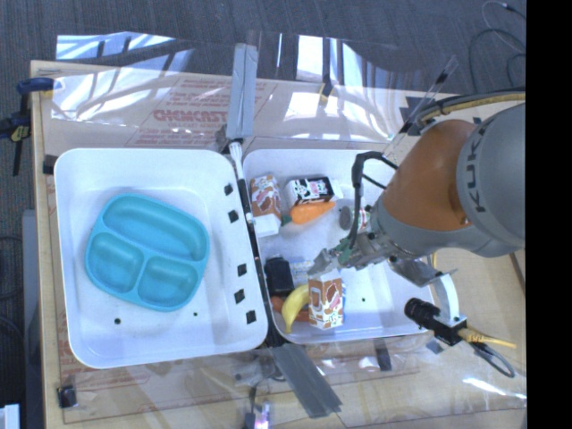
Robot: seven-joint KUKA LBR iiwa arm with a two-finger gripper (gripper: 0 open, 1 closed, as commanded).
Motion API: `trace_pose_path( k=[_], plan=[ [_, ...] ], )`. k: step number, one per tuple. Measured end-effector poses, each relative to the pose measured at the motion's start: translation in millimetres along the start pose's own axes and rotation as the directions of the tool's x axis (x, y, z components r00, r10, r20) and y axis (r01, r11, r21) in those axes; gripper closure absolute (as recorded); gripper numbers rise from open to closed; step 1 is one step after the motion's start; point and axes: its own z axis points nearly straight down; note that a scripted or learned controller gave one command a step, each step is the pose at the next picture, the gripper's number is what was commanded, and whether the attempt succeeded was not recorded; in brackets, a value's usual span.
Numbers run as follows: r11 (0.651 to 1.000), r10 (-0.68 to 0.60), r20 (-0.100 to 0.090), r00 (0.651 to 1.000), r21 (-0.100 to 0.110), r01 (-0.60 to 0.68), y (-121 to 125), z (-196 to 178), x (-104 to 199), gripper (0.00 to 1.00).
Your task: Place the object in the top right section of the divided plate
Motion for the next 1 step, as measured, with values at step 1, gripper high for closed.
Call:
trace_pose_path(
  k=[1],
  plan=[
    [0.999, 0.036, -0.001, 0.999, 0.001, -0.036, 10.4, -34.8, 41.8, 1.0]
  ],
)
